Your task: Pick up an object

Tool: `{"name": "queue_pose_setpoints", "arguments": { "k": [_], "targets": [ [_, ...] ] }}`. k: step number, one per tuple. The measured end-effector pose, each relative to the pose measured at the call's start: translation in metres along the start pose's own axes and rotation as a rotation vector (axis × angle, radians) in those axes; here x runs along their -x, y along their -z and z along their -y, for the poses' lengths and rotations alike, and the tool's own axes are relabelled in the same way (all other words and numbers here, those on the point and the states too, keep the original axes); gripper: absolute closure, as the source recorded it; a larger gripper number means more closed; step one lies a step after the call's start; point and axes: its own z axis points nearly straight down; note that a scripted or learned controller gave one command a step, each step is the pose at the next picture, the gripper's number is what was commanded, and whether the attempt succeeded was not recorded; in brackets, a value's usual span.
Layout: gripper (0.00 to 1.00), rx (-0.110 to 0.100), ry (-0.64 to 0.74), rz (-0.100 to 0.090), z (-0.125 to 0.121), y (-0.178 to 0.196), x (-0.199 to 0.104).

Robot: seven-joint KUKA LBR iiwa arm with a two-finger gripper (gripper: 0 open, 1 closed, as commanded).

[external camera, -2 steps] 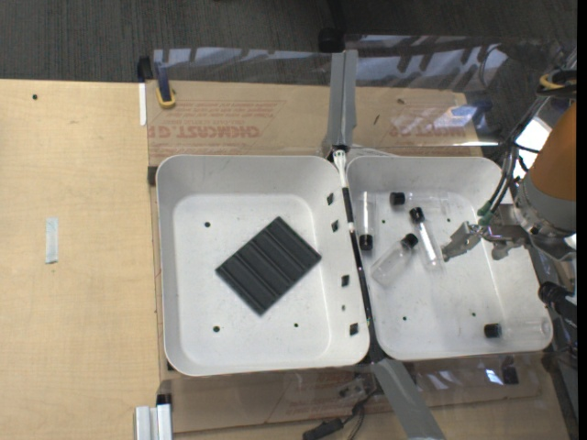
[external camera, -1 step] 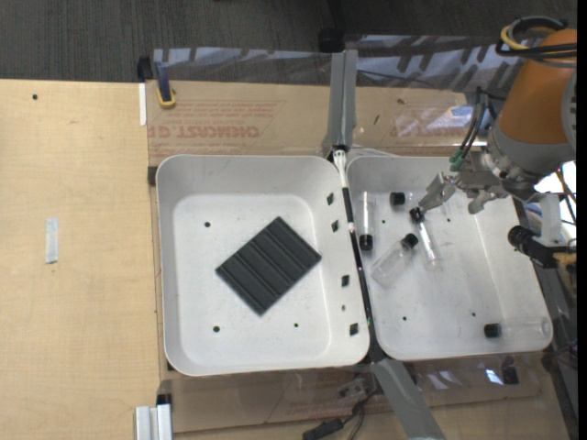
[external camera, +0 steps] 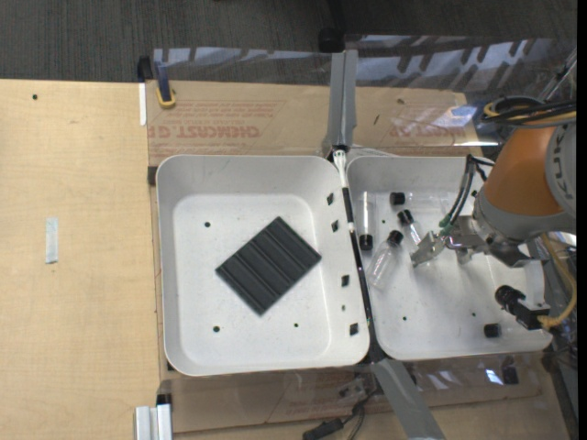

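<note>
A dark grey ribbed flat block (external camera: 269, 264) lies slantwise in the middle of the left bin (external camera: 183, 191). In the right bin (external camera: 431, 337) several small black pieces (external camera: 397, 199) sit near the back left, with one more (external camera: 492, 331) at the front right. A clear plastic piece (external camera: 377, 265) rests by the bin's left wall. My gripper (external camera: 426, 248) hangs low over the middle of the right bin, just right of the small black pieces and the clear piece. Nothing is visibly held in it.
The grey arm with its orange band (external camera: 523, 168) reaches in over the right bin's right side. A raised divider (external camera: 347, 218) with black clips separates the two bins. Cardboard (external camera: 238, 122) lies behind the bins, and a wooden bench top (external camera: 73, 246) extends to the left.
</note>
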Motion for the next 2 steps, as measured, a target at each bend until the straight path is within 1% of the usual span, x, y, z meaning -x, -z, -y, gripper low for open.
{"name": "queue_pose_setpoints", "arguments": {
  "k": [1, 2],
  "targets": [
    [1.00, -0.001, -0.003, 0.000, 0.0004, 0.0088, 0.0009],
    [0.00, -0.001, -0.003, 0.000, 0.0004, 0.0088, 0.0009]
  ]
}}
